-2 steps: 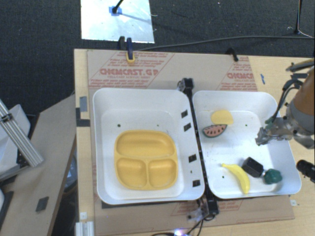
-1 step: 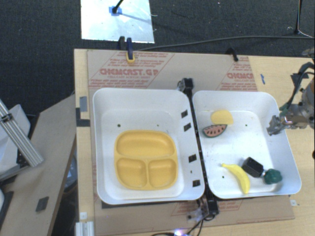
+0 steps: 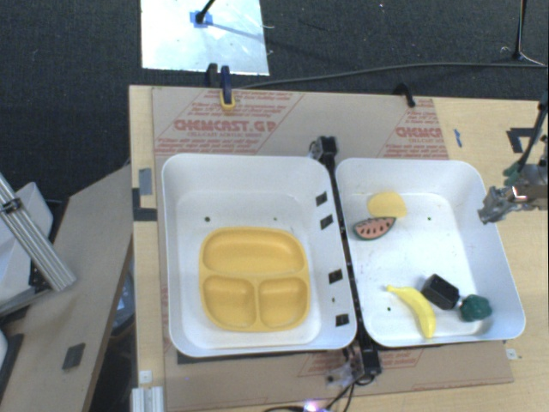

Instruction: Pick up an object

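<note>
We can see the gripper [image 3: 496,206] at the right edge of the right bin [image 3: 446,172], hovering over the rim with nothing between its tips; whether the jaws stand wide or narrow we cannot tell, it is too small and blurred. Out from there, the nearest pieces are the yellow lump [image 3: 387,203] and the watermelon slice [image 3: 375,227] touching it, at the far left of the bin. Nearer to us lie the banana [image 3: 414,308], the black block [image 3: 441,291] just beside it, and the green lump [image 3: 474,308] in the near right corner. We reckon these are light toy foods, probably smooth and a bit slippery; the banana looks best taken across its middle. The left bin [image 3: 249,166] holds a yellow tray [image 3: 254,278].
</note>
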`<action>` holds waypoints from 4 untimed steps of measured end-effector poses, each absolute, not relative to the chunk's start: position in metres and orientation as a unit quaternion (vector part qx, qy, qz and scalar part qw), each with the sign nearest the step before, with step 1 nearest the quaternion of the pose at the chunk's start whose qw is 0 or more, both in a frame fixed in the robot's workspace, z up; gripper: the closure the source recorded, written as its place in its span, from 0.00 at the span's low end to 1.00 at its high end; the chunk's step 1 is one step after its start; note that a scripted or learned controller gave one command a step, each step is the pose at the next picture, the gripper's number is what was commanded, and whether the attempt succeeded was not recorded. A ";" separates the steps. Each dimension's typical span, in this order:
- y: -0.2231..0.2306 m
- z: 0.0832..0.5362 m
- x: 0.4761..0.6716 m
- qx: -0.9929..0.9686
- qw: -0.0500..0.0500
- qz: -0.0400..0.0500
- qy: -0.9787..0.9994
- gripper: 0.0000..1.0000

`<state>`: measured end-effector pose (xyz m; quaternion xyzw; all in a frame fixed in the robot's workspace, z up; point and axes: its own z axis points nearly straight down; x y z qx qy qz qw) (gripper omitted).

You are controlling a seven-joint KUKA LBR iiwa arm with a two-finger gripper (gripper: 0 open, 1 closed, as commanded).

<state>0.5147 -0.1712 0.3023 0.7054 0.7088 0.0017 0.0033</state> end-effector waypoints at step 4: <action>0.042 0.248 0.566 0.704 -0.001 0.001 0.710 1.00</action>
